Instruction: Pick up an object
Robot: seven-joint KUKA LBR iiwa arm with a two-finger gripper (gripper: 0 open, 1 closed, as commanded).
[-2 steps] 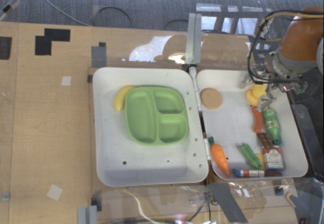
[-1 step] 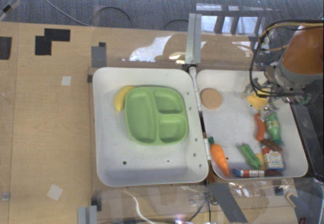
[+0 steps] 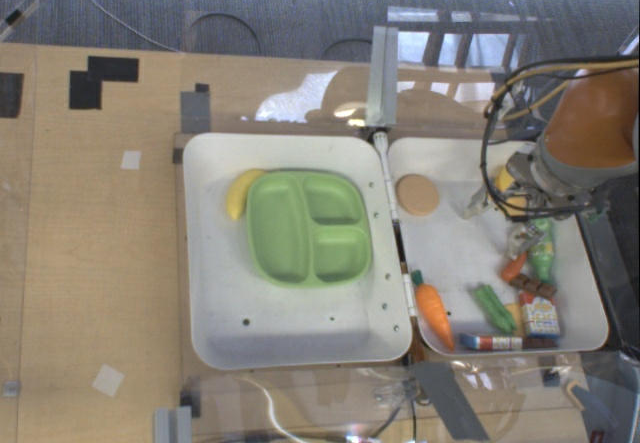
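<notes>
Left bin [image 3: 215,331] holds a green plate [image 3: 306,227] (banana [image 3: 238,193] beside); gripper [image 3: 528,231] grip unclear, perhaps hidden.

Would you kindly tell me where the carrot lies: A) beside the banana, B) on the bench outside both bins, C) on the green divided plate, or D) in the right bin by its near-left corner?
D: the carrot lies in the right bin, near its front-left corner, apart from the green divided plate and banana in the left bin.

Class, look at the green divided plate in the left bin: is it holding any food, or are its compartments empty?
Empty. The green plate shows bare green compartments; the banana lies beside its left edge, partly tucked under the rim.
</notes>
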